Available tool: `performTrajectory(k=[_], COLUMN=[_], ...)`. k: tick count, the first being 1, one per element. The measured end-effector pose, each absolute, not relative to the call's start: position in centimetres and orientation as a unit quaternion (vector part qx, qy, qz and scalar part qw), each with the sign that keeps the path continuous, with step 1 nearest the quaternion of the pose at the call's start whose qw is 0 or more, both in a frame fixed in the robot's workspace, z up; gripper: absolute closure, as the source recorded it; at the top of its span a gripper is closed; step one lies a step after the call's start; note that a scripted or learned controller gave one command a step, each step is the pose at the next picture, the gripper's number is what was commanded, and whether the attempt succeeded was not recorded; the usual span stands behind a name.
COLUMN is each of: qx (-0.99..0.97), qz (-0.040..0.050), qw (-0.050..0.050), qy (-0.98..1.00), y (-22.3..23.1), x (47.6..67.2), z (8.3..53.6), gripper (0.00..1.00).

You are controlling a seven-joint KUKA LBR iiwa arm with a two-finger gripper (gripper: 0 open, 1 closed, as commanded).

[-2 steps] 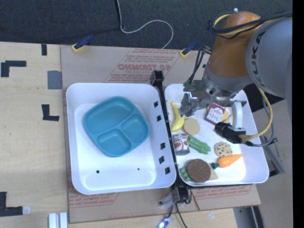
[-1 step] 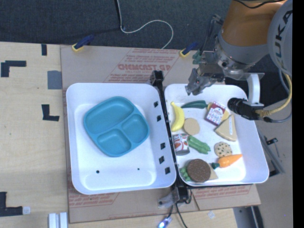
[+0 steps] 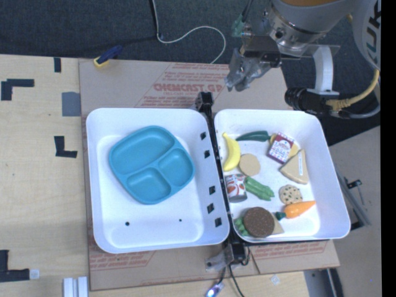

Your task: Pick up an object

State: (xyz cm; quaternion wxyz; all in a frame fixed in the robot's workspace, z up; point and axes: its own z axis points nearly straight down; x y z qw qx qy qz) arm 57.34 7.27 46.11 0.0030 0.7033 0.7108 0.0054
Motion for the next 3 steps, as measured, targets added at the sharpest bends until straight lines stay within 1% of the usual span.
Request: performTrajectory(k=[1,2,3], qx=[0.707,0.707,0.707], qz=[-0.0013,-0.0011,0.0038], qw=[-0.001,0.000,0.003], qy=[0.707,0.708,0.707], y=[6.1,6.2,3.5], x=[53.5,53.6,51.8], z=[43.5,44.6,54.1], gripper=[1.00,1.00,1.00])
